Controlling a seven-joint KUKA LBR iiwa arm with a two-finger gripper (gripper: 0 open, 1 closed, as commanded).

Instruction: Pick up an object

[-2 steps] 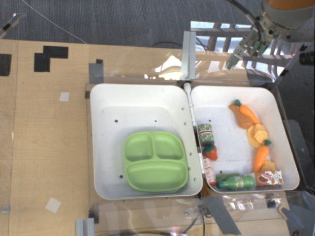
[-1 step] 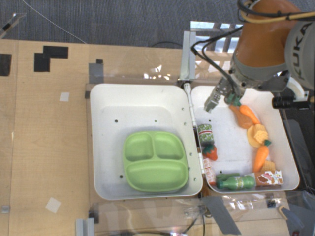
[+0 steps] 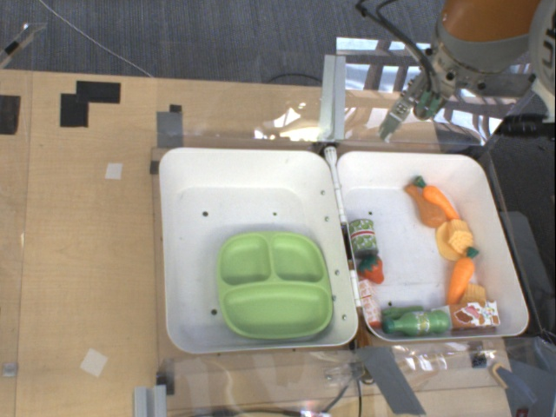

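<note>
Camera view, looking down on both bins. I see the gripper (image 3: 402,116) raised above the far edge of the right bin (image 3: 492,189), near the divider; nothing is between its fingertips, and I cannot tell whether it is released or clenched.

Right bin contents: a carrot (image 3: 432,201) far right, a yellow piece (image 3: 453,238) just near of it, a second carrot (image 3: 461,276), a small carton (image 3: 476,315) and a green bottle (image 3: 417,321) along the near wall, a can (image 3: 361,236) and a strawberry (image 3: 372,269) by the divider. The left bin (image 3: 187,189) holds a green divided plate (image 3: 274,284).

Judgement: the far carrot is the closest candidate. It lies near and slightly right of the gripper, its long axis running far-left to near-right, so I would set the fingers across that axis before descending.
</note>
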